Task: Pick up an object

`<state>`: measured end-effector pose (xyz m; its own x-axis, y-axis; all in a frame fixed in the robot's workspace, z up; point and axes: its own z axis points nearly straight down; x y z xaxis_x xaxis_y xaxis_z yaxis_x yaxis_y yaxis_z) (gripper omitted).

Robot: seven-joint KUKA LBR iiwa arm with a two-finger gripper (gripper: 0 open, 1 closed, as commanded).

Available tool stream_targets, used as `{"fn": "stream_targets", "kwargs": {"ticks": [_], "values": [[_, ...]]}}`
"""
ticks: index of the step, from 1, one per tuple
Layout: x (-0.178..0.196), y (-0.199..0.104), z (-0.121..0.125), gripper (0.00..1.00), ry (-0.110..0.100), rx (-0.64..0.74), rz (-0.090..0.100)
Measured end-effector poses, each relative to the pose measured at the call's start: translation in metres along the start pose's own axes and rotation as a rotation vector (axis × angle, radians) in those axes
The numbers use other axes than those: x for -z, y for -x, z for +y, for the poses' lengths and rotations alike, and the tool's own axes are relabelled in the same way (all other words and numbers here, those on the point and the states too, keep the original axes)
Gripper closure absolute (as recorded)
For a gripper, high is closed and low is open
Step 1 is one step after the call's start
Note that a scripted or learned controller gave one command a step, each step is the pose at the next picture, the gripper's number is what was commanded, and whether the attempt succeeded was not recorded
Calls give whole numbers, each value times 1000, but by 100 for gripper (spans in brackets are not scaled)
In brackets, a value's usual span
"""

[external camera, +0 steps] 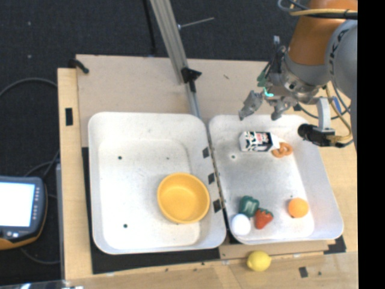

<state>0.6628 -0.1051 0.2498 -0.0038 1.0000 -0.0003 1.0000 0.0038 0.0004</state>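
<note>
The gripper (264,106), fingers spread and empty, hovers at the right bin's (319,179) twelve o'clock. The carton (256,141) below looks light and stiff; grip its flat sides.

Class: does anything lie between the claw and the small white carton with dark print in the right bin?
Nothing visible does. The open claw hangs just above the small white carton with dark print; the orange curled piece lies beside it.

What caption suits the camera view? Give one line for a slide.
Open gripper hovering above a white-and-black carton in the right white bin; yellow plastic bowl in the left white bin.
</note>
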Motion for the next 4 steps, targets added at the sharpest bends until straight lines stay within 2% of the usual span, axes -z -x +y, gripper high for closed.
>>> {"fn": "stream_targets", "kwargs": {"ticks": [2, 3, 4], "values": [[-100, -7, -11, 0, -6, -4, -2], [-125, -5, -5, 0, 18, -6, -6], [-114, -4, -4, 100, 21, -8, -5]]}}
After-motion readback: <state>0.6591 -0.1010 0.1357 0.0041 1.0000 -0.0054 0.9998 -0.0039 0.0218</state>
